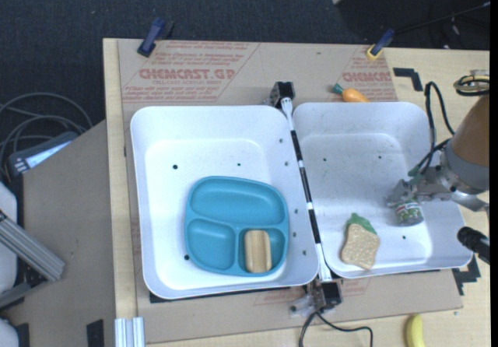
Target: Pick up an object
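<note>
My gripper (406, 209) hangs low over the right bin (366, 131), near its right wall, at the end of the grey arm (467, 159). A small dark greenish thing (409, 215) sits right at the gripper's tip; whether it is held is unclear. A tan sandwich with a green leaf (359, 244) lies at the front of the same bin, to the left of the gripper and apart from it. In the left bin (194, 131) rests a blue divided tray (229, 205), with a tan bread-like piece (257, 250) in its lower right compartment.
A small orange item (352, 94) lies on the cardboard just behind the right bin. A yellow object (415, 331) sits at the bench's front right. Clamps (154, 36) (380, 43) hold the board's far edge. Cables run by the arm at the right.
</note>
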Controlling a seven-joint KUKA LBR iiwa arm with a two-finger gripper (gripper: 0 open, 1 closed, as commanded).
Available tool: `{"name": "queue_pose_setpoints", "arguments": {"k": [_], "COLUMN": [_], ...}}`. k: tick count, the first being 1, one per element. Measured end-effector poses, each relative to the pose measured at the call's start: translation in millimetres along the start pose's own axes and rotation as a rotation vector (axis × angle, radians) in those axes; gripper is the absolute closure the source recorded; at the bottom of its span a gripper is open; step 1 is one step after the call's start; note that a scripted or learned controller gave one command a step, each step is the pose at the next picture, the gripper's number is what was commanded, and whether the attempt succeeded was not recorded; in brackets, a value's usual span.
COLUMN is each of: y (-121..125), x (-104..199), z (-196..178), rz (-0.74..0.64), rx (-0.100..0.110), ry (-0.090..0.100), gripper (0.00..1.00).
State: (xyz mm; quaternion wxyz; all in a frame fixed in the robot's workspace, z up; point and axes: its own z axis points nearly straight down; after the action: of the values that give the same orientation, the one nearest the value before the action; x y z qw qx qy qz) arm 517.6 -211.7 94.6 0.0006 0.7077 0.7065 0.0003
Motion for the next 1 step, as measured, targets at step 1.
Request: {"name": "queue_pose_setpoints", "arguments": {"k": [1], "y": [73.4], "x": [83.1], "z": [-120.4], "rz": [-0.005], "rx": [-0.004], "ry": [0.001], "gripper": [1.0]}}
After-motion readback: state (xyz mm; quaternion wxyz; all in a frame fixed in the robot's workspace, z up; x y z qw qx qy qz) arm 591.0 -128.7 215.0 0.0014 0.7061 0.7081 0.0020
